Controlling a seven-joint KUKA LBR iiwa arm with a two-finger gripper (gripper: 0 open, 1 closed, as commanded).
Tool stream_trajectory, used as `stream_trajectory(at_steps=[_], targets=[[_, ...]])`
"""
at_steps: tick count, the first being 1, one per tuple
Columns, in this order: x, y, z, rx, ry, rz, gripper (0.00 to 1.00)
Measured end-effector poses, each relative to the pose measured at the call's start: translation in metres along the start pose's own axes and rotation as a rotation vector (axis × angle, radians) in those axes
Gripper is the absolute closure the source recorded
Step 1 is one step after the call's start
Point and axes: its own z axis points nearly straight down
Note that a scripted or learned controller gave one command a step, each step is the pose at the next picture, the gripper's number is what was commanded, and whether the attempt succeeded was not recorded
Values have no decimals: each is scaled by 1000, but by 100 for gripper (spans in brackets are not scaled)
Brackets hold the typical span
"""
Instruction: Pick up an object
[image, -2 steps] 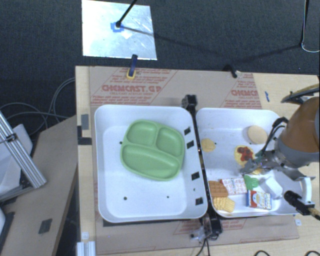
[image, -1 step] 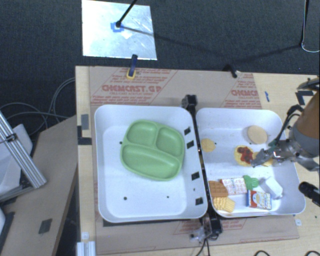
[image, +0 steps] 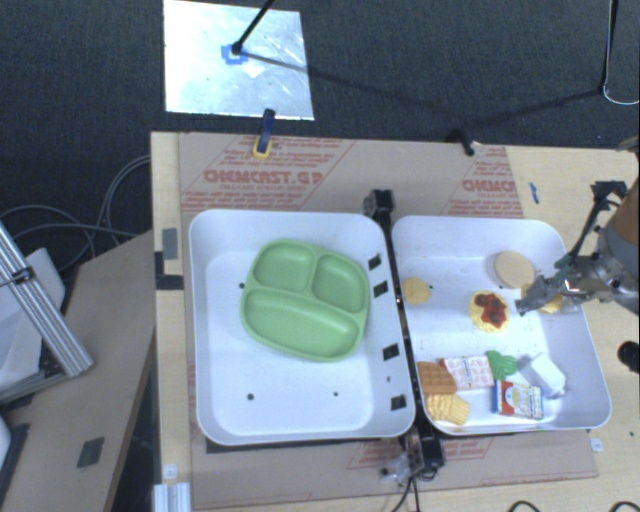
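My gripper (image: 540, 295) comes in from the right and sits low over the right bin (image: 440, 240), near its right side. Just left of it lies a red and yellow toy food piece (image: 489, 310). A tan round piece (image: 514, 268) is up and to the left of the gripper. A small yellow bit (image: 551, 306) shows right under the gripper; I cannot tell whether it is touched. Along the bin's front lie two waffle crackers (image: 440, 390), a red and white packet (image: 468, 372), a green piece (image: 504, 364), a white block (image: 546, 375) and a small carton (image: 517, 400).
A small yellow disc (image: 416, 292) lies by the right bin's left wall. The left bin (image: 220, 400) holds a green divided plate (image: 305, 298). Black clips line the shared wall (image: 392, 320) between the bins.
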Motion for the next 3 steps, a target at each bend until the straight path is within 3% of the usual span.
stream_trajectory(at_steps=[1,3], targets=[[0,1,-21,3,1,0,100],[95,60,-18,2,4,-5,100]])
